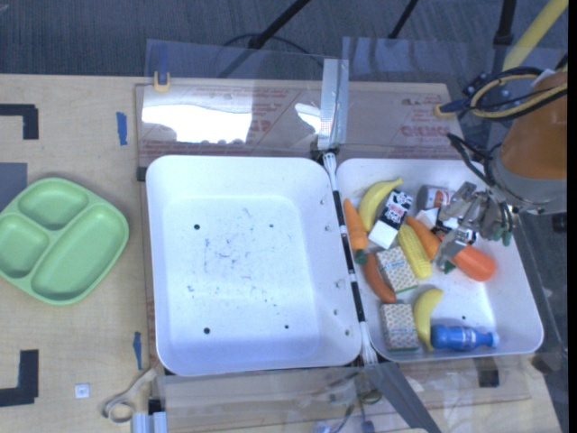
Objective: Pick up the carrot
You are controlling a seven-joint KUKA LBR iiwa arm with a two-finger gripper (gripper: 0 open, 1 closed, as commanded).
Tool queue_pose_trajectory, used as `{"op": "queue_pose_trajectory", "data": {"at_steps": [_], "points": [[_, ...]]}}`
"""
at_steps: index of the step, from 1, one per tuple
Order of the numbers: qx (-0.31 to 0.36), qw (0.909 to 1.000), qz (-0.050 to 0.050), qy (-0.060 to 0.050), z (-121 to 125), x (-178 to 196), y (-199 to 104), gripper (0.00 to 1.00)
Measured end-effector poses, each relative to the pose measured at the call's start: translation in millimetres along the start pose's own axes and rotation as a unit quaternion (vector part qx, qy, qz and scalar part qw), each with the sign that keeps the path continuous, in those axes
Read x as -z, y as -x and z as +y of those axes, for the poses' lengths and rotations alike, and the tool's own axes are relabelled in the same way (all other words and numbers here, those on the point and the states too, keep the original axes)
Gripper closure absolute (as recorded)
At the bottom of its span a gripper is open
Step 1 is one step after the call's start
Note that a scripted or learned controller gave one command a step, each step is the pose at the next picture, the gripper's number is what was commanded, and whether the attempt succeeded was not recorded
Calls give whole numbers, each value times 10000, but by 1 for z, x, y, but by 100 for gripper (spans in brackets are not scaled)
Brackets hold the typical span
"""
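Note:
Several orange carrot-like pieces lie in the right bin (527,318). A slim carrot (354,225) rests along the bin's left wall, and a second one (380,281) lies just below it. A thick orange carrot (471,262) lies at the right of the bin, with a smaller orange piece (424,234) beside the corn cob (415,253). My gripper (453,237) hangs low over the bin, right at the thick carrot's upper left end. I see nothing lifted off the bin floor.
The right bin is crowded: two bananas (380,197) (425,306), cracker boxes (397,269) (399,325), a blue bottle (461,336), a white cube (383,234) and a can (434,197). The left bin (180,188) adjoins it. A green divided plate (61,239) sits far left.

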State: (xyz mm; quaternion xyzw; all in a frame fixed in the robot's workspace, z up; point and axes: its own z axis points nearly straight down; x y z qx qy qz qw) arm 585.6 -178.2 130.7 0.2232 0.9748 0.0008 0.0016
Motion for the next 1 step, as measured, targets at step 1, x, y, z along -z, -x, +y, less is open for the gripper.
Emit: {"op": "queue_pose_trajectory", "data": {"at_steps": [1], "points": [[-174,9997,-158,57,-13,-19,12,0]]}}
